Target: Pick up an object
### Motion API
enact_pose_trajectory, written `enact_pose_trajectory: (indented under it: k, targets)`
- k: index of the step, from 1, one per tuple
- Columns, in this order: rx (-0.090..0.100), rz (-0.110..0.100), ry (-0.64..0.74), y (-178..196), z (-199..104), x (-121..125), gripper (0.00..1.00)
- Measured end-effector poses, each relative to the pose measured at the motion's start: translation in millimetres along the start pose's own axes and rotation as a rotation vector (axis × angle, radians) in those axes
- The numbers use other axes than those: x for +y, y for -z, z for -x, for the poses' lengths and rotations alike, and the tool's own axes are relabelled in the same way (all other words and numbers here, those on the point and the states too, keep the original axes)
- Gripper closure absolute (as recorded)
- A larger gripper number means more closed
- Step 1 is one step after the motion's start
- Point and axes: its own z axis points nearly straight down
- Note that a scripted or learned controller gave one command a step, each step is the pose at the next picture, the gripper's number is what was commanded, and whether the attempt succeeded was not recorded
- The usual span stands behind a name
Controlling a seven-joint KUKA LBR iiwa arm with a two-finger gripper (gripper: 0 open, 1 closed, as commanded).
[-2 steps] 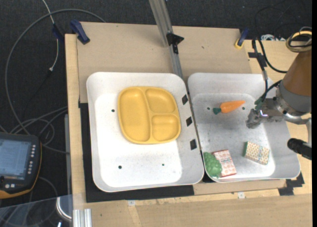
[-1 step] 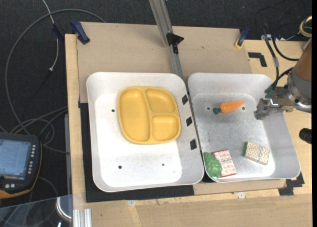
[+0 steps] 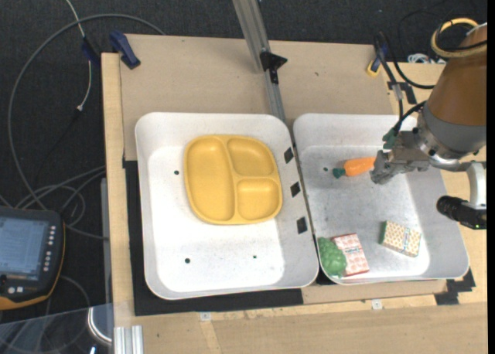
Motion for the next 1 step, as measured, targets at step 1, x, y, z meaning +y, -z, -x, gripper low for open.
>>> enact_pose_trajectory:
  k: [1]
  targets:
    - [0.002, -0.002, 0.001, 2.9, -62.0, -2.0, 1.00]
